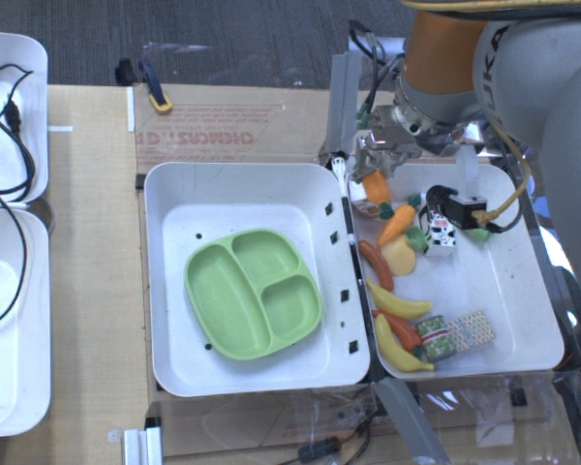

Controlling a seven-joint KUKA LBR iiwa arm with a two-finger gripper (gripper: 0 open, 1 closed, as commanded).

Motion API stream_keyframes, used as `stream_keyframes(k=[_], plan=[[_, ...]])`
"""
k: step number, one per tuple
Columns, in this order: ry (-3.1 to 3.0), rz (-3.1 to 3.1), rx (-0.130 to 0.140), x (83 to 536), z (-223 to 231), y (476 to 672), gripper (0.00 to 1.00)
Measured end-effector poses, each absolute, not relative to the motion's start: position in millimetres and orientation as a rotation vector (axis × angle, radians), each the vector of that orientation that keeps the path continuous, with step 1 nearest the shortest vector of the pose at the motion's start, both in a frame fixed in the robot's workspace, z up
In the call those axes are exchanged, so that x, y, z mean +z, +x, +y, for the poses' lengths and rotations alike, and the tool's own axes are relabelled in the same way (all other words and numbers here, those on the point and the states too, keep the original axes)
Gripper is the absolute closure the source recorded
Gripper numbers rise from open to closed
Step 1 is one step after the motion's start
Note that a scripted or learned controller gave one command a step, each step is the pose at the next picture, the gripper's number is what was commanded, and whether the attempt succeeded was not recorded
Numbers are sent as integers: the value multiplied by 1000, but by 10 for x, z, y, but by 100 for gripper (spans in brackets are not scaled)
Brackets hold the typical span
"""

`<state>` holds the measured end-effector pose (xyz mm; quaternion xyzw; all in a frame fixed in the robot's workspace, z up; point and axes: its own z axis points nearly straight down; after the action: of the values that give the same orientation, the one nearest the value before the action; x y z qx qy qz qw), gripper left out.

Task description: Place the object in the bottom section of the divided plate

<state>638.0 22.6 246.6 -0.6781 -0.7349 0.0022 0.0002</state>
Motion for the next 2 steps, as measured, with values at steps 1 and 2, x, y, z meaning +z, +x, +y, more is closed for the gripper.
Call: stream_keyframes(k=[1,2], plan=[[-2257,-2186,5,3063,-19,5912,100],[-2330,-2105,8,2324,540,5885,100]])
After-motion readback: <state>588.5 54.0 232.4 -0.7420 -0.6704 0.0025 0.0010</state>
